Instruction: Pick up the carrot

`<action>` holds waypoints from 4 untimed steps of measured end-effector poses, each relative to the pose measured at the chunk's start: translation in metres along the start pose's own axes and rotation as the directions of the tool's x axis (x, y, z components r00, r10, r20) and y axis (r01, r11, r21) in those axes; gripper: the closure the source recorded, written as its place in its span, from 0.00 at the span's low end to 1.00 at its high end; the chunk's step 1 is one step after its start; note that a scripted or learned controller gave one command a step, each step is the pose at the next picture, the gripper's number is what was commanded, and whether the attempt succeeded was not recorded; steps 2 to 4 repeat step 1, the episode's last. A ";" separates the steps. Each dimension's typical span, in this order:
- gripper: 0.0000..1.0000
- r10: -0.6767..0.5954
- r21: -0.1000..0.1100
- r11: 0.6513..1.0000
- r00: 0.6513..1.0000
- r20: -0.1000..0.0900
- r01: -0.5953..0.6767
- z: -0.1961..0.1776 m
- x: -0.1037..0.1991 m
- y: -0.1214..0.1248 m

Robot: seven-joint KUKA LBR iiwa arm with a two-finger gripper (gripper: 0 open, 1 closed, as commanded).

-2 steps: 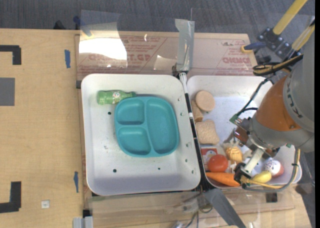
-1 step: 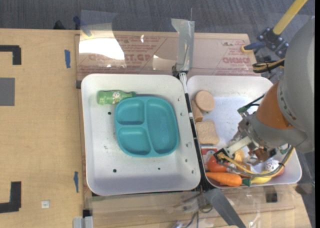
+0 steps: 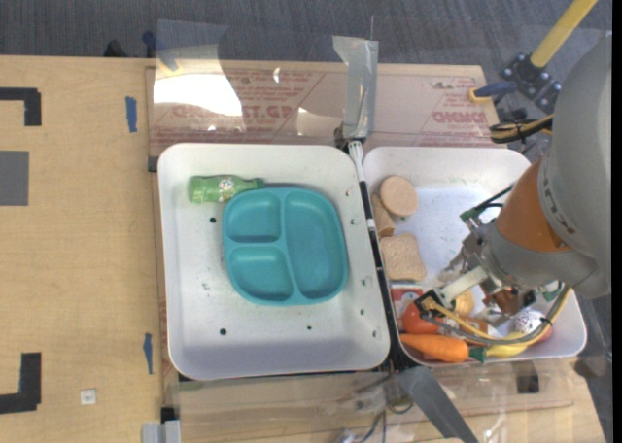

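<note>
carrot (image 3: pixel 439 347) lay at right bin's (image 3: pixel 437 174) front edge, beside a banana (image 3: pixel 505 339) | pincer (image 3: pixel 483 288) hovered just above the clutter; open or closed, could not tell | advice: descend left of banana; grip carrot mid-body

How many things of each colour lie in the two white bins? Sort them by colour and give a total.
Green: 1, the bottle
Teal: 1, the divided plate
Tan: 2, the round slice and the bread slice
Orange: 1, the carrot
Yellow: 1, the banana
Total: 6 clearly seen
</note>
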State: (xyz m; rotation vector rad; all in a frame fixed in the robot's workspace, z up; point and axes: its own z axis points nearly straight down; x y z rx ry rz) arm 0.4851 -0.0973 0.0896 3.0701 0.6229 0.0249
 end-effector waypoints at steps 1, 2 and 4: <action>0.00 0.191 0.012 0.981 0.981 0.013 -0.191 -0.096 0.020 -0.054; 0.00 0.191 0.012 0.981 0.981 0.013 -0.191 -0.096 0.020 -0.054; 0.00 0.191 0.012 0.981 0.981 0.013 -0.191 -0.096 0.020 -0.054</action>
